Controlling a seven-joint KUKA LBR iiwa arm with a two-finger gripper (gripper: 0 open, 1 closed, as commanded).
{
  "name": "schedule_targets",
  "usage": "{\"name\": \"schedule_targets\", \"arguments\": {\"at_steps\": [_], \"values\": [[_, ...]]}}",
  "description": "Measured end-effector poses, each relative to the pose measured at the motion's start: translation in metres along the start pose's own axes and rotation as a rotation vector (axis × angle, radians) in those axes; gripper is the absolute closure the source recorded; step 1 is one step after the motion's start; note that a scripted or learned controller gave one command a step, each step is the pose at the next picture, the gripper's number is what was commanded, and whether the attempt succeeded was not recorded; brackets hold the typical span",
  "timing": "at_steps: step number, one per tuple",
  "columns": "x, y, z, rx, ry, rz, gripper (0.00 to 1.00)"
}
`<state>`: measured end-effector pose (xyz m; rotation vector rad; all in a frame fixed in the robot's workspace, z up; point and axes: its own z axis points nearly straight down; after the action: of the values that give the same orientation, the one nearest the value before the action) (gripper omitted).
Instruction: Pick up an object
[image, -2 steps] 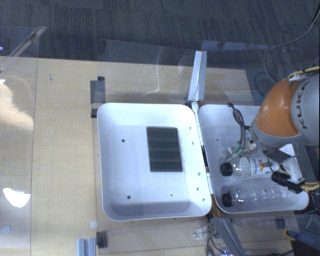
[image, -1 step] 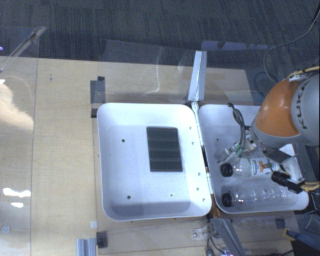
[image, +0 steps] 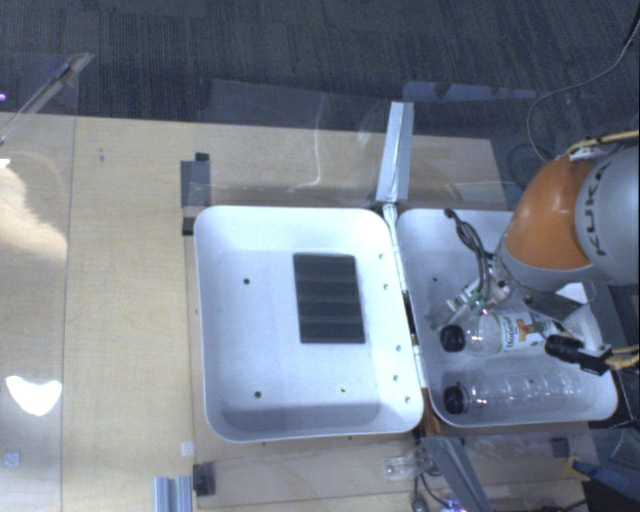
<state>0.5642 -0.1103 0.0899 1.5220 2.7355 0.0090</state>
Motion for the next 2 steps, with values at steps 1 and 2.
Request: {"name": "schedule_targets", "arguments": {"at_steps": [1,2], "values": [[0.014,0.005,-0.008,0.006,0.003,0.214,0.0],[-0.045,0.013,-0.003,0.006,0.001,0.316,0.0]]}}
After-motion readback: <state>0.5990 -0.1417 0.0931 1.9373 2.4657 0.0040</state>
